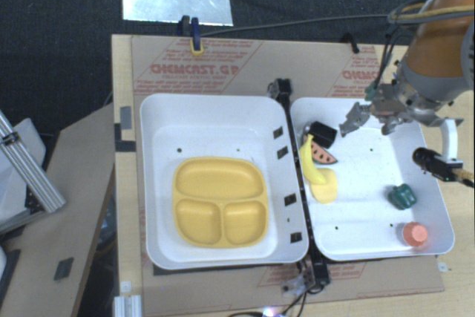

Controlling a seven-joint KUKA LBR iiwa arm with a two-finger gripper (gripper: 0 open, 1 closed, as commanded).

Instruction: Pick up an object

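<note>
here, end effector [372, 117] spread open, holding nothing, above right bin [371, 243]

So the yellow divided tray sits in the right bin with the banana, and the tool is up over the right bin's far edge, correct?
Not quite. The camera view shows the yellow divided tray in the left bin, alone. The banana lies in the right bin, near its left wall. The rest holds: the tool is over the right bin's far edge.
</note>
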